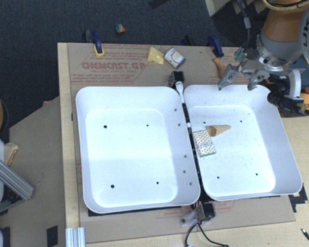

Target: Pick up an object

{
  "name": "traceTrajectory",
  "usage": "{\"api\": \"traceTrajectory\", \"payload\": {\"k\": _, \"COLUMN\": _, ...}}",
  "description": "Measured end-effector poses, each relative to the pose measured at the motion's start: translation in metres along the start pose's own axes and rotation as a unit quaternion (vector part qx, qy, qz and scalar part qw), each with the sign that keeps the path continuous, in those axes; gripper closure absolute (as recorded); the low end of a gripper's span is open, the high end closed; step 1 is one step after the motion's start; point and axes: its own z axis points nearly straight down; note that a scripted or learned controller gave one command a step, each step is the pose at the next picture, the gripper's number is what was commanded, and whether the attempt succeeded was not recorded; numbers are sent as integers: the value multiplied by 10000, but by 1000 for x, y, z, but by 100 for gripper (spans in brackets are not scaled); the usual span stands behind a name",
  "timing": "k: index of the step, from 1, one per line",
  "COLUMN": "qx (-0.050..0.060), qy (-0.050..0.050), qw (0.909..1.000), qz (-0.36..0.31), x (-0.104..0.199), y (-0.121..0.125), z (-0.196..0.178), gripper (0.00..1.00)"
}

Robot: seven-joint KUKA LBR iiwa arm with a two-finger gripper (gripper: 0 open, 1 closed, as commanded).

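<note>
Two white bins sit side by side — the right bin (278,153) holds a patterned packet (204,142) and a tan cone (218,129). Above its far rim hangs the gripper (240,80), fingers spread wide — nothing between them.

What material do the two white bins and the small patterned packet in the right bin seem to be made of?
The white bins look like moulded plastic with a smooth, slightly glossy finish: rounded corners, thin curved rims and soft light reflections suggest it. The patterned packet seems to be printed paper or thin foil, flat with a fine green pattern; the view is too coarse to tell which.
</note>
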Motion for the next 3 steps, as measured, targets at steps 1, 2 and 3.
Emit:
{"api": "traceTrajectory", "payload": {"k": 1, "qx": -20, "qy": -4, "qw": 10000, "qz": -3, "x": 0, "y": 1, "z": -11, "gripper": 100}}
{"api": "traceTrajectory", "payload": {"k": 2, "qx": -116, "qy": -8, "qw": 9999, "qz": -37, "x": 58, "y": 10, "z": -163, "gripper": 100}}
{"api": "traceTrajectory", "payload": {"k": 3, "qx": -17, "qy": -19, "qw": 10000, "qz": 50, "x": -24, "y": -69, "z": -191, "gripper": 100}}
